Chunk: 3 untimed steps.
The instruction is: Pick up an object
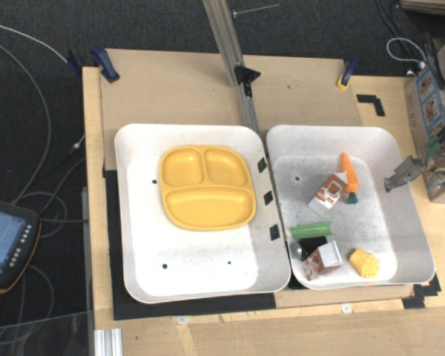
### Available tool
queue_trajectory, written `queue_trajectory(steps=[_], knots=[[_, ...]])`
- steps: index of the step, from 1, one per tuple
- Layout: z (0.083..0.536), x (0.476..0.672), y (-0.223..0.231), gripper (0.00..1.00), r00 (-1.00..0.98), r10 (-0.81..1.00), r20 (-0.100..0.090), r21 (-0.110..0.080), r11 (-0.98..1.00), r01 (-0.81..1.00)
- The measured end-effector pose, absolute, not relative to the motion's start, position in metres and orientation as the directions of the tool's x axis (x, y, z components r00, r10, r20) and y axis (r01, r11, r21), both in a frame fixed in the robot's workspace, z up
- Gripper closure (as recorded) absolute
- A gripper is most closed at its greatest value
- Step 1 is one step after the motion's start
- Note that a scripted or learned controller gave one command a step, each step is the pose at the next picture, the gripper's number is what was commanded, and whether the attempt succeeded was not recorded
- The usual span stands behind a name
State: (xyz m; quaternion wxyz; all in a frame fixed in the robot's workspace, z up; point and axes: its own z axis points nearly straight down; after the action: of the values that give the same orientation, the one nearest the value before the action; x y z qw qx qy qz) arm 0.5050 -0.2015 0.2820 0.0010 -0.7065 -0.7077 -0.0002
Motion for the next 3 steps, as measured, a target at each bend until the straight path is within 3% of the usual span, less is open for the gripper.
queue_trajectory(steps=[1, 3], knots=[[0.282, 0.505, -0.202, 0.0, -0.001, 1.0, 0.002, -0.001, 0.001, 1.0], [0.177, 0.489, -0.189, 0.0, 0.0, 1.0, 0.004, -0.007, 0.0, 1.0]])
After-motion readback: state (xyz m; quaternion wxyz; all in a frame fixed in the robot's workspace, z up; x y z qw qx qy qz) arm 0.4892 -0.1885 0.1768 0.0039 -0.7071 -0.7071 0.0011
